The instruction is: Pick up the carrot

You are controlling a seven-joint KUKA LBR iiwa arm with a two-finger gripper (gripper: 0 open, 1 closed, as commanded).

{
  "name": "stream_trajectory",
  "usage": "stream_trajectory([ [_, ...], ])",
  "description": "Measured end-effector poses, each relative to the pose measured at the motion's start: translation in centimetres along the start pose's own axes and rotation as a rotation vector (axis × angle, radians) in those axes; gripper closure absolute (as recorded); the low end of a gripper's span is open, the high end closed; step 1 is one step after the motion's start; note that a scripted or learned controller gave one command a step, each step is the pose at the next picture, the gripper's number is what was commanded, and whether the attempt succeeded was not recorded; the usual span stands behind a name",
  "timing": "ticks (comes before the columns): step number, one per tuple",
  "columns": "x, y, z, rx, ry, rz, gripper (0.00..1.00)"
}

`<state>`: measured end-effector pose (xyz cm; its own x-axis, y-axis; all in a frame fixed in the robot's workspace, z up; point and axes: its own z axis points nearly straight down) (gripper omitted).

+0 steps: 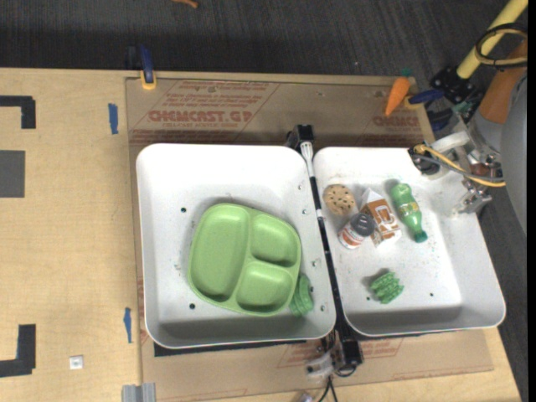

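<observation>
**Carrot outside the bins, gripper unclear**

The carrot (397,96) lies on the cardboard sheet (251,111) beyond the right bin's (469,308) far edge. The arm (502,99) is cropped at the frame's right; the gripper's (474,199) state cannot be told.

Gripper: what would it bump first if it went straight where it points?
Probably the bare floor of the right bin, since the gripper seems to point down into it. The carrot lies outside that bin. Depth is unclear.

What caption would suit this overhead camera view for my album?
Small orange carrot lies on the brown board behind the right white bin; green divided plate fills the left.
</observation>
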<state>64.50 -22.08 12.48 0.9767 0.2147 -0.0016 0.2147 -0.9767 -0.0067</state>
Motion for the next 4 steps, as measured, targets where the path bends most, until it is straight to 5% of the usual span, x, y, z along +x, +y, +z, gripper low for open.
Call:
stream_trajectory([
  [4,0.01,0.02,-0.05,0.000,0.000,0.001,0.00],
])
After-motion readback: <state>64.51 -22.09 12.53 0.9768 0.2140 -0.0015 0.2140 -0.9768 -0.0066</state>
